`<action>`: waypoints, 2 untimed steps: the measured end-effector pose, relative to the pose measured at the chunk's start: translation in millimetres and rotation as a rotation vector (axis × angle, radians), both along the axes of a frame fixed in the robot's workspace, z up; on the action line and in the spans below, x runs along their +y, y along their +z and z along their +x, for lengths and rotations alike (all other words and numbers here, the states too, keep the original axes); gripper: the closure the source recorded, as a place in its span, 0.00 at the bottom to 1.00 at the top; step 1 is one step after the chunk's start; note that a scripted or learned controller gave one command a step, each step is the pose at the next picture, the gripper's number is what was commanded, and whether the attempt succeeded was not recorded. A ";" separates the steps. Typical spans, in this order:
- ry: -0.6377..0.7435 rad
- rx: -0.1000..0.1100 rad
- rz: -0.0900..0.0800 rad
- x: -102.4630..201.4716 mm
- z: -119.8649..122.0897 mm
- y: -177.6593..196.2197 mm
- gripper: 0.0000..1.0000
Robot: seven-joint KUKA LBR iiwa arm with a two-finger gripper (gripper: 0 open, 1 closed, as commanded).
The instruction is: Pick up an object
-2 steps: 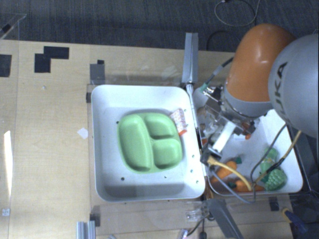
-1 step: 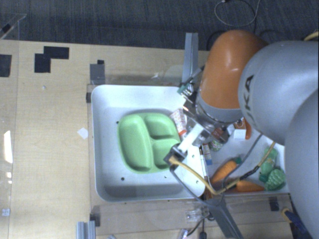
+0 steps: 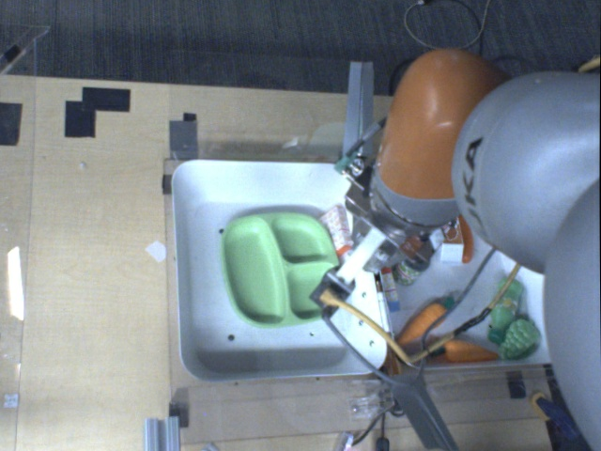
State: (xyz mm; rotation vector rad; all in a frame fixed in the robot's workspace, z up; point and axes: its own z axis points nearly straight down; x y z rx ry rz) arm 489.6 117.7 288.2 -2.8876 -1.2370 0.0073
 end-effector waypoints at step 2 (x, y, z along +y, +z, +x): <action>-0.084 -0.004 0.000 -75.0 -0.9 -25.9 1.00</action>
